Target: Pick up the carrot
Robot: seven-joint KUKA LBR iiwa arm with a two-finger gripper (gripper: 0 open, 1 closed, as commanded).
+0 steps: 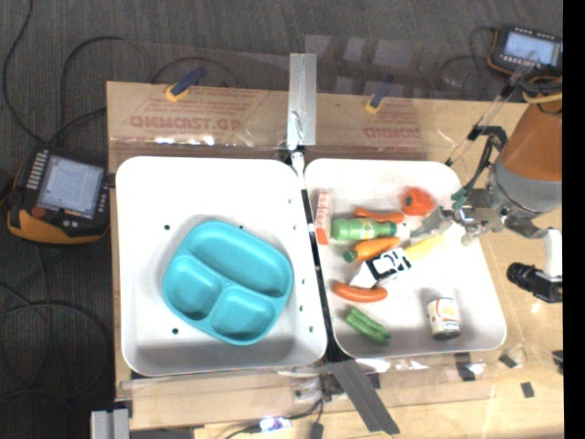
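- Nearest the camera, at the near edge of the table point(183, 112), sit metal brackets and black tape strips; the table top is brown board under a clear plastic sheet, standing on dark grey carpet crossed by black cables.
- Two handheld control pendants lie on the floor, one at the left point(57, 197) and one at the far right point(526, 51).
- Two shallow white bins sit side by side. The left bin point(146, 337) holds a teal plastic tray point(228, 280) with three compartments and rounded corners.
- The right bin point(484, 323) holds a cluster of toy food: a carrot point(375, 248), orange and tapered, lying near the bin's middle, just beside a green bottle point(361, 230) and a black-and-white card point(388, 265).
- Also there: a red-orange round piece point(418, 201), a red pepper point(358, 292), a green pod point(367, 326), a small tin can point(443, 317) and a yellowish long piece point(430, 239).
- The gripper point(462, 216) hangs at the right bin's right rim, well apart from the carrot; whether its fingers are spread or closed cannot be told, and nothing is visibly held.
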